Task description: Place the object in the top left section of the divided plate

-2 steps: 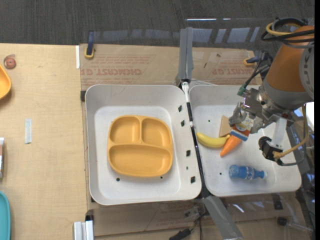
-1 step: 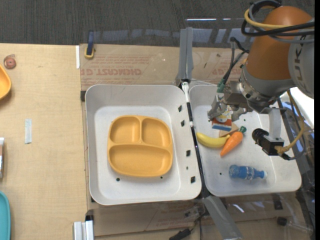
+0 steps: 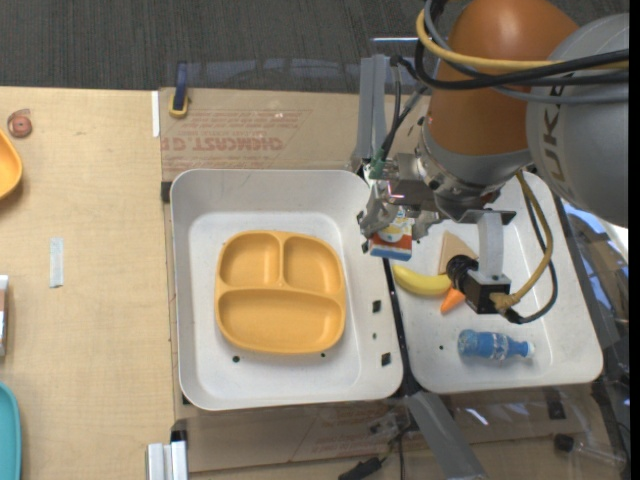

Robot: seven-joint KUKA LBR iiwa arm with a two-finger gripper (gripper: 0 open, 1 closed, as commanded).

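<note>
Object — a small red, white and blue item (image 3: pixel 392 236) — sits pinched in the pincer (image 3: pixel 385 230), centre-right of frame, over the seam between the two bins. Divided plate (image 3: pixel 282 293), yellow-orange, lies in the left bin (image 3: pixel 200 368) at frame centre, well apart from the pincer. Right bin (image 3: pixel 570 353) holds a banana (image 3: pixel 420 282) and a blue bottle (image 3: pixel 492 346).

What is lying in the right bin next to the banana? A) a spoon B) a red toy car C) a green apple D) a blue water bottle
D: a small blue water bottle lies on its side in the right bin, just below the yellow banana, near the bin's front edge.
</note>
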